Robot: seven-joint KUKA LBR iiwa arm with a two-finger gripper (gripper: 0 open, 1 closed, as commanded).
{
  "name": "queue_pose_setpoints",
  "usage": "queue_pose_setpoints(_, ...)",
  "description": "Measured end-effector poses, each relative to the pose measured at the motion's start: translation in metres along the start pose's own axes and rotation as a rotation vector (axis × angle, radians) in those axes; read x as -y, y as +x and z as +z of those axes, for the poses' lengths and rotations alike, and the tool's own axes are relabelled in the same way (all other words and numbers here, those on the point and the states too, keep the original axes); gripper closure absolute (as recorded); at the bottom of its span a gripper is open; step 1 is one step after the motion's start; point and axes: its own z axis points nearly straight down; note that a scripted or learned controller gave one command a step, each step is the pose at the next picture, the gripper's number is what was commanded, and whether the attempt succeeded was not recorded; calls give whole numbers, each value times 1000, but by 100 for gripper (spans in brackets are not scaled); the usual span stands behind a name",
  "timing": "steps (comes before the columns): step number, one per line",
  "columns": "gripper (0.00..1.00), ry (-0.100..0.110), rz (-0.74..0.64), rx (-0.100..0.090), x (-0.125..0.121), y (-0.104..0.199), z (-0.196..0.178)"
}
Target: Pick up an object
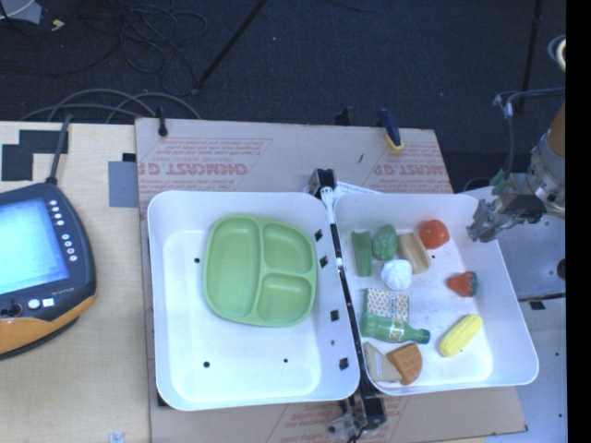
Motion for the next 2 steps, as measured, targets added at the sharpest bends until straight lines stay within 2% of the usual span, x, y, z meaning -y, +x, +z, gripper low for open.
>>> queue_pose_setpoints(1, 100, 3, -1, -1, -64, 14, 83)
queue_pose_setpoints(2, 100, -9, -1, 2, -65, -7, 179)
